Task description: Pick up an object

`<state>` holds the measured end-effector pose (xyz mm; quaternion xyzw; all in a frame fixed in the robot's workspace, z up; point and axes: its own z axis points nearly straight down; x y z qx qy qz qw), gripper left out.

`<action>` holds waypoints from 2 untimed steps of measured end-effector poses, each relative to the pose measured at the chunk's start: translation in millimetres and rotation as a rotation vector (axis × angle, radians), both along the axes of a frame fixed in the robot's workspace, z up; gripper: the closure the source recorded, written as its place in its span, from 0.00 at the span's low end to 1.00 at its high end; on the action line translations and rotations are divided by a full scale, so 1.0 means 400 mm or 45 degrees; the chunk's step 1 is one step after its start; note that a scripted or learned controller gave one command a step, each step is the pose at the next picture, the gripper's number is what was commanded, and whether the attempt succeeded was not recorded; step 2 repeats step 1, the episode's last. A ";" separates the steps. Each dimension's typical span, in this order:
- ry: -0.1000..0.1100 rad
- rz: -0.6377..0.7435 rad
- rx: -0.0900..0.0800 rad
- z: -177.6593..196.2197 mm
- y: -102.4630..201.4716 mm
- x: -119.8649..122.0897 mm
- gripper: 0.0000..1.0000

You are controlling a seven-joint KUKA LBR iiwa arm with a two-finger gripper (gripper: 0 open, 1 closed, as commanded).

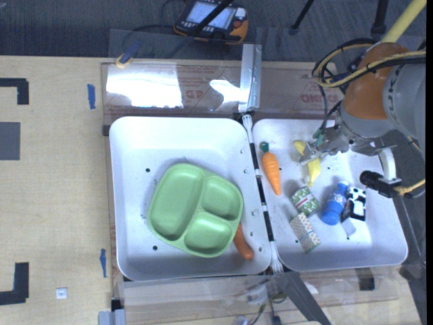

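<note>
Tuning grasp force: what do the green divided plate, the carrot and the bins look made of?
Green divided plate: likely moulded plastic, matte, uniform colour, soft rounded compartment edges.
Carrot: probably a plastic or rubber toy, flat even orange with a green cap.
Bins: look like thin formed white plastic, smooth, slightly glossy, with rounded corners; material not certain.

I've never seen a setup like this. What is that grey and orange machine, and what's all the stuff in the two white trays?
You are looking down from a camera fixed above a bench. The grey and orange machine is a robot arm reaching in from the right; its end effector hangs over the right bin, near a yellow toy. That bin also holds a toy carrot, a blue object and two small patterned packets. The left bin holds a green divided plate with an orange piece at its edge. Nothing looks lifted.
</note>
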<state>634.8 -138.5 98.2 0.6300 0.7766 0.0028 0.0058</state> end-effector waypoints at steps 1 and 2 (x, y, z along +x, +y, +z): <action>0.015 -0.080 0.004 0.216 0.177 -0.080 1.00; 0.015 -0.080 0.004 0.216 0.177 -0.080 1.00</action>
